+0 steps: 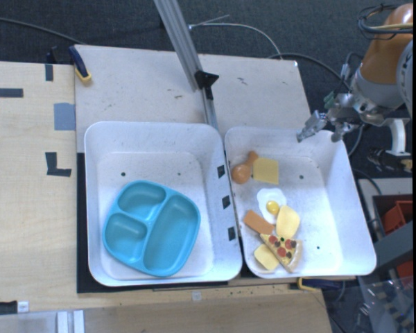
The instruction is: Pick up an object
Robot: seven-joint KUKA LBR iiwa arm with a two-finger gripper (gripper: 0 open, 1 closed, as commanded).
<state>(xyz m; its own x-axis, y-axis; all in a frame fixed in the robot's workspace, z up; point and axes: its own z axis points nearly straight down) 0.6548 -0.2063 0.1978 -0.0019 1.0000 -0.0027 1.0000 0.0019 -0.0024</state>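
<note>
At the bottom of the frame, the right bin [333, 207] holds toy food in its lower left part: a pizza slice [283, 248], a yellow wedge [265, 257], a yellow chip [288, 221], an orange sausage [258, 222] and a fried egg [271, 203], all bunched together. A bit higher lie a cheese square [266, 171] and a wooden spoon [243, 168], touching. The left bin [125, 141] holds a blue divided plate [151, 227]. Farther up, at the upper right, the end effector [322, 127] hangs over the right bin's top edge, holding nothing; its fingers look a little apart.
</note>
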